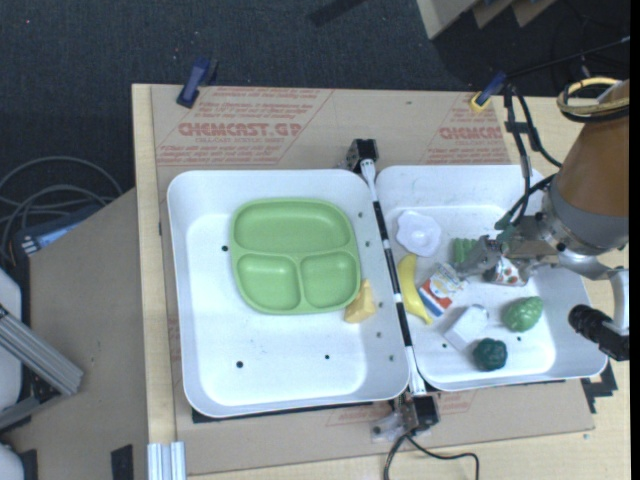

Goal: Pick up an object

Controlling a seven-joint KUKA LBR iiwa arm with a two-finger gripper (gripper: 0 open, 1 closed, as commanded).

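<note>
Arm (597,183) came in from the right over the right bin (560,368), orange band above a grey wrist, cables looped along it. Gripper (497,260) sat low in that bin's middle, among the objects; whether the claw was released, clenched or grasping something couldn't be told, the tip was lost in clutter. Right bin contents: a translucent white rounded plastic piece (418,234) near the upper left, a small green block-like item (463,250) just left of the gripper, a curved yellow banana (411,290) along the left wall, a small white packet with red and blue print (438,293) touching the banana, a flat grey-white box shape (464,325) below it, a bumpy light-green lump (522,314) to the right, and a dark green knobbly ball (489,353) near the front edge. Left bin (200,348) was shallow white plastic with rounded corners, holding a smooth light-green three-compartment tray (294,255) and a small yellow wedge (360,306) touching the tray's lower right corner. Both bins sat on a brown board (240,123) with red lettering, clamped at the top corners.
</note>
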